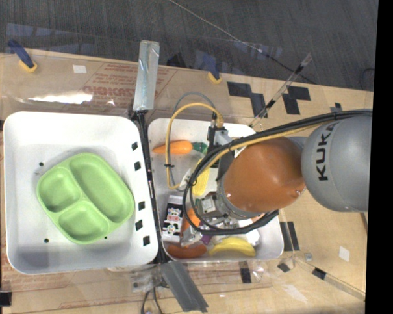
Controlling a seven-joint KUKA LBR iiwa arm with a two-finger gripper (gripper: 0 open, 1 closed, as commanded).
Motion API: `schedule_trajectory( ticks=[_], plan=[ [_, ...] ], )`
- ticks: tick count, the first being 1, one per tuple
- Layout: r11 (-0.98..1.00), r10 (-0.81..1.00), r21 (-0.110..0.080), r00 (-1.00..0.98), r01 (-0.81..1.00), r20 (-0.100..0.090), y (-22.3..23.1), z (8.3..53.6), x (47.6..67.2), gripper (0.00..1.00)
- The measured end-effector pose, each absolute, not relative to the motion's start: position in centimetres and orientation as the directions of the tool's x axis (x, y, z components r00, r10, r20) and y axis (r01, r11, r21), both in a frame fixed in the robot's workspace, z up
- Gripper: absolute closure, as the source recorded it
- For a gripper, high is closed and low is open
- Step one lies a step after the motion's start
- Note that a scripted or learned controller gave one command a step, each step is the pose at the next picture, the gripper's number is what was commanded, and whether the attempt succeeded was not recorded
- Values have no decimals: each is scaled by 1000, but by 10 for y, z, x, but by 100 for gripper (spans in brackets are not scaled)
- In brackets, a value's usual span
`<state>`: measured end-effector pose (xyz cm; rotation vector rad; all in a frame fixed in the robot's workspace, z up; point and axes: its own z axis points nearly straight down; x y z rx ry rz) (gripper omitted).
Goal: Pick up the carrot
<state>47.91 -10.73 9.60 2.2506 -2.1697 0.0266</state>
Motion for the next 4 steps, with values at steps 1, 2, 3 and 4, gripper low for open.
schedule_trajectory(
  ticks=[1,2,3,4],
  plan=[
    [23,-1000,3,-23,-1000,19,-109,95,478,0],
    [176,-984,8,-176,-984,23,-111,95,476,0],
    [170,-985,8,-170,-985,24,-110,95,476,0],
    [10,-1000,0,-10,-1000,21,-107,95,478,0]
  ],
)
